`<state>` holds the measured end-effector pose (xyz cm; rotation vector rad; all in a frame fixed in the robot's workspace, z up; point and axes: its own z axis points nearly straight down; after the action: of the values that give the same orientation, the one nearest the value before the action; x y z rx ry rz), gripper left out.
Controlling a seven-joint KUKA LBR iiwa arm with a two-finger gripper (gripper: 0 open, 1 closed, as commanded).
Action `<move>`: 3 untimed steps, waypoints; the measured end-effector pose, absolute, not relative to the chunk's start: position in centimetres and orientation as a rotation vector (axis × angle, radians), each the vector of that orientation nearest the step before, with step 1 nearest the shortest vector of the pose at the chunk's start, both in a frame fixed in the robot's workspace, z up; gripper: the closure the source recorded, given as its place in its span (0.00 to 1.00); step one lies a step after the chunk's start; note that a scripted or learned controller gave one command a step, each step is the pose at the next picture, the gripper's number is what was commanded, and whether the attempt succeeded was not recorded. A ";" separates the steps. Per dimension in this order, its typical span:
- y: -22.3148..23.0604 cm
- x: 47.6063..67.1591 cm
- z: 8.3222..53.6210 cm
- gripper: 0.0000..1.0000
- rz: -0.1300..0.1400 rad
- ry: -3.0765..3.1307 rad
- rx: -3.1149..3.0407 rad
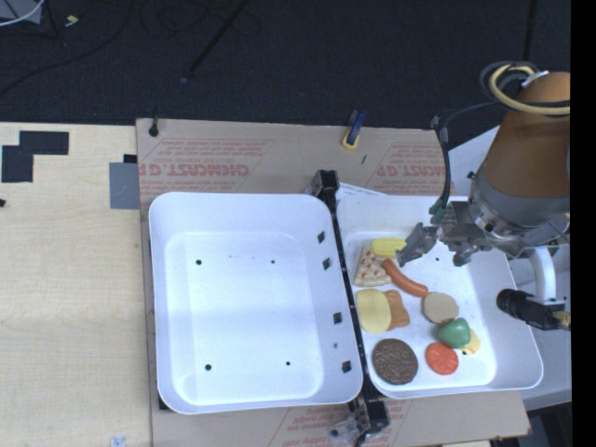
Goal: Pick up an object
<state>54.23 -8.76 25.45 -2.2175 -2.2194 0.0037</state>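
The tabletop [65,277] fills the lower left of the frame, pale wood-coloured, with a sheet of cardboard [242,161] laid over it under both bins. The left bin [168,250] is the bigger white shape in the middle of the frame, shallow with rounded corners. Just beside it, edge to edge, sits the right bin [521,361], which carries all the toy food.

The arm [533,138] comes in from the upper right of the frame, its orange band broad and bright above a grey wrist. Below it the hand [438,245] hangs over the upper part of the right bin, tilted toward the left, with dark fingers [416,243] that stand apart, nothing between them. The tip of one finger is near a small yellow piece [387,247] at the bin's upper left.

Beneath that lies a waffle [370,268], and an orange sausage [404,279] runs slantwise from it toward the middle of the bin. Lower left in the bin is a pale yellow round slice [373,310] overlapping a tan piece [399,311]. A brown patty [395,360] sits at the bottom of the bin. To its right is a red tomato slice [441,358], and above that a green pepper [455,331] touching a beige potato [440,306].

A blue and yellow clip [352,130] sits at the cardboard's upper edge.
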 end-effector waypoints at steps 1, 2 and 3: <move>-12.1 53.0 9.7 0.00 0.014 -2.210 -2.216; -9.5 58.7 8.8 0.00 -0.004 -2.226 -2.220; -9.0 64.6 8.8 0.00 0.000 -2.223 -2.219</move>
<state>64.57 -9.02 8.76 -2.2193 -2.2230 0.0001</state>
